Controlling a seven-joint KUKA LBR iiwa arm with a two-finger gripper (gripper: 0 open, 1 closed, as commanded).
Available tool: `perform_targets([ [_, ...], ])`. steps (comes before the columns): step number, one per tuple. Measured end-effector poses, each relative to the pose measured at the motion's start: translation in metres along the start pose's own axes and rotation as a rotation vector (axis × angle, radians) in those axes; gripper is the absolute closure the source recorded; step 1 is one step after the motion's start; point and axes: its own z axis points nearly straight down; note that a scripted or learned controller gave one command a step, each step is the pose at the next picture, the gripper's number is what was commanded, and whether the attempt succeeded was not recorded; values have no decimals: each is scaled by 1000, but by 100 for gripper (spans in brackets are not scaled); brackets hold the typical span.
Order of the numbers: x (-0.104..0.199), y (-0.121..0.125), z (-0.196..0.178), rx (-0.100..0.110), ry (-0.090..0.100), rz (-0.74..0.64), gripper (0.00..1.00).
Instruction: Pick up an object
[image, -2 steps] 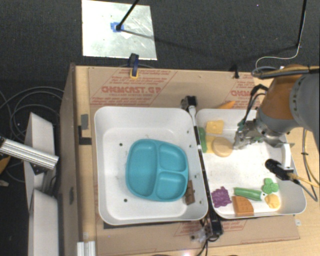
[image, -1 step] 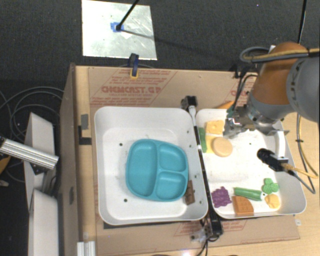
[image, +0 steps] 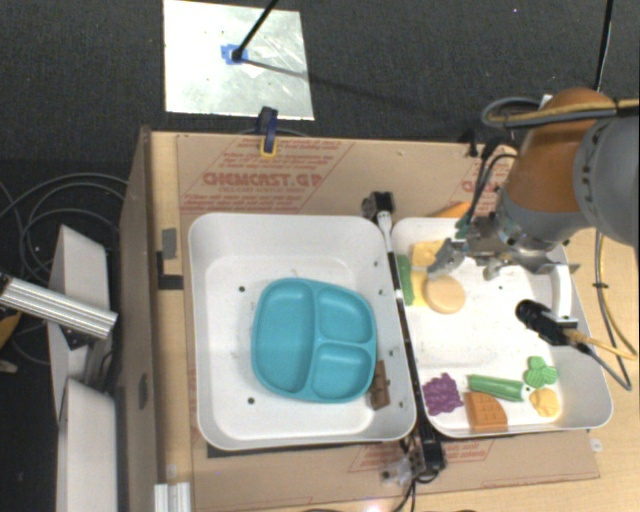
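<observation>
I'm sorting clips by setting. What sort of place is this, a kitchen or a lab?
Most likely a robotics lab bench: two white bins on a cardboard sheet, toy food such as purple grapes, and loose cables on dark carpet.

One fixed camera is mounted above the bench and looks down at a slant. It stands far enough back to take in both white bins, the left bin and the right bin, with dark floor around; the arm enters from the right.
</observation>
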Motion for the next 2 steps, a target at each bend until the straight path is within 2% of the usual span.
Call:
perform_targets([
  [1, -43, -61, 105, 8, 1, 6, 0],
  [2, -106, 13, 81, -8, -6, 3, 0],
])
